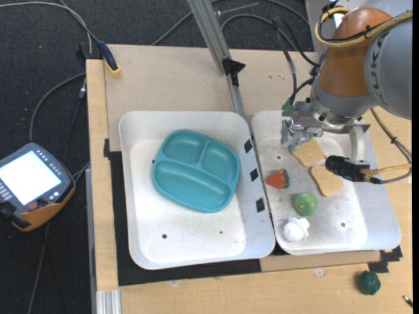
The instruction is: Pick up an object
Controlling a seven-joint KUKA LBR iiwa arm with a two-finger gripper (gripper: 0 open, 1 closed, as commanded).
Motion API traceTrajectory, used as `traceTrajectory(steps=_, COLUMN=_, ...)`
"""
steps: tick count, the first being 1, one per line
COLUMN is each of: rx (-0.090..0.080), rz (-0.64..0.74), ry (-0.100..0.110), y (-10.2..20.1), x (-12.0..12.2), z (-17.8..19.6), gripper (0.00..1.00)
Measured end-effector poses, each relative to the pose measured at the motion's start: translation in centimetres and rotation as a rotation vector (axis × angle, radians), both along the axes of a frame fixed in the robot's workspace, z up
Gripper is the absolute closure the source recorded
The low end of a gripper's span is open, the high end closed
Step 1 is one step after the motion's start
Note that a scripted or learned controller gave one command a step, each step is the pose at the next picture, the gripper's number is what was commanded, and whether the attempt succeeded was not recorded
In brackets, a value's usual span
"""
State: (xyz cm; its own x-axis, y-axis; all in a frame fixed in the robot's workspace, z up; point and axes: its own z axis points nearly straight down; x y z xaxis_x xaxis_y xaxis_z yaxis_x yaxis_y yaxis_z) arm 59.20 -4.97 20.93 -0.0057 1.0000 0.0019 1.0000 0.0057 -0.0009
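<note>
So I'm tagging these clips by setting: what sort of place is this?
Probably a robotics lab test bench, not a kitchen. The grey and orange arm works over two white bins, a handheld control pendant lies on dark carpet, and loose cables trail around the wooden bench.

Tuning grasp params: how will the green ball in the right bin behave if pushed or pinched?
The green ball looks round, so a push would probably roll it toward the white lump or the red piece. Its surface looks smooth; it may squirt out of an off-centre pinch. Probably light.
</note>
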Motion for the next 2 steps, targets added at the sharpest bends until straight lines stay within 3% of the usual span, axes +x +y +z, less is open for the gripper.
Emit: traceTrajectory(steps=2, rx=0.001, rz=0.003, ry=-0.003, y=11.6, x=1.6, z=1.3, gripper=1.0)
